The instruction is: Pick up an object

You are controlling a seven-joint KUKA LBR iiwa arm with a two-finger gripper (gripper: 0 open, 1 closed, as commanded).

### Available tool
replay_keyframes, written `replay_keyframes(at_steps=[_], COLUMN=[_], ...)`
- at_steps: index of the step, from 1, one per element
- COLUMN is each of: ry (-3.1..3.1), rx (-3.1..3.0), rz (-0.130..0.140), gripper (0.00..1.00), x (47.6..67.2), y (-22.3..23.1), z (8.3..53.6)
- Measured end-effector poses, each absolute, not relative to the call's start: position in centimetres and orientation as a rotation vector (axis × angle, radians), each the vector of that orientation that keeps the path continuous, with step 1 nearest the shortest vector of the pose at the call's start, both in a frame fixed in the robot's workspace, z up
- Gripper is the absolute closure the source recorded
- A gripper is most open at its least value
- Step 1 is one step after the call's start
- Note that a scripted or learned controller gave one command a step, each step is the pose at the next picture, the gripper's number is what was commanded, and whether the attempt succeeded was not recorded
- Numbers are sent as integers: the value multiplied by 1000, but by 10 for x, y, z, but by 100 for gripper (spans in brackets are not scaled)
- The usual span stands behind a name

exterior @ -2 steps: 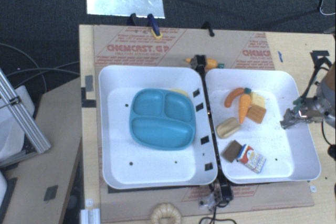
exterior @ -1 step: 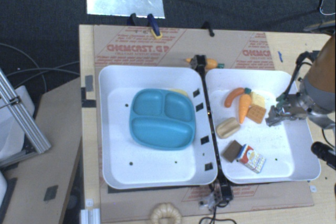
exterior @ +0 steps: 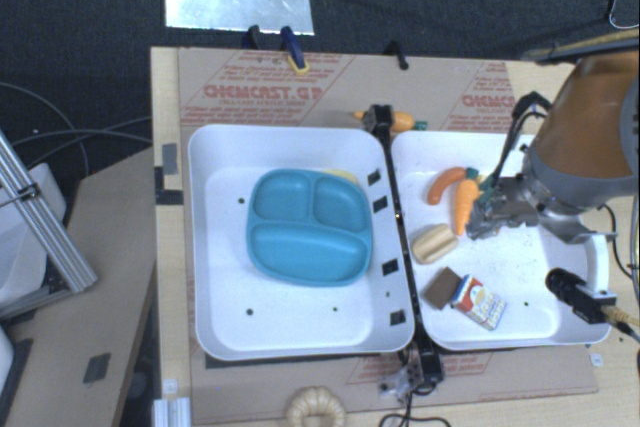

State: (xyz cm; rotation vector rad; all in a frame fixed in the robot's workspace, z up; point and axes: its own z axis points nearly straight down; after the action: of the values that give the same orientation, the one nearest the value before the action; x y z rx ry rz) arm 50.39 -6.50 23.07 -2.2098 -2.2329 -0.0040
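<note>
The right bin (exterior: pixel 520 330) holds several small things. An orange sausage (exterior: pixel 447 183) lies at its far left, with an orange carrot (exterior: pixel 465 203) right beside it. Nearer the front are a tan bread roll (exterior: pixel 434 243), a brown block (exterior: pixel 441 287) and a small printed carton (exterior: pixel 478 301). My gripper (exterior: pixel 484 217) hangs over the right bin, just right of the carrot and close to it. Nothing shows as held in it.
The left bin (exterior: pixel 225 315) holds a blue divided plate (exterior: pixel 310 225) with a pale yellow thing (exterior: pixel 343 176) peeking out behind it. A raised divider (exterior: pixel 398 235) runs between the bins. A yellow-orange item (exterior: pixel 401 122) lies beyond the bins' far edge.
</note>
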Motion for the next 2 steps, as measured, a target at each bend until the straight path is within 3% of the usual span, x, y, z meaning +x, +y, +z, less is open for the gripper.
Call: replay_keyframes(at_steps=[2], ry=[-2233], rx=[-2208], rz=[-4], gripper=[100], x=[523], y=[51], z=[215])
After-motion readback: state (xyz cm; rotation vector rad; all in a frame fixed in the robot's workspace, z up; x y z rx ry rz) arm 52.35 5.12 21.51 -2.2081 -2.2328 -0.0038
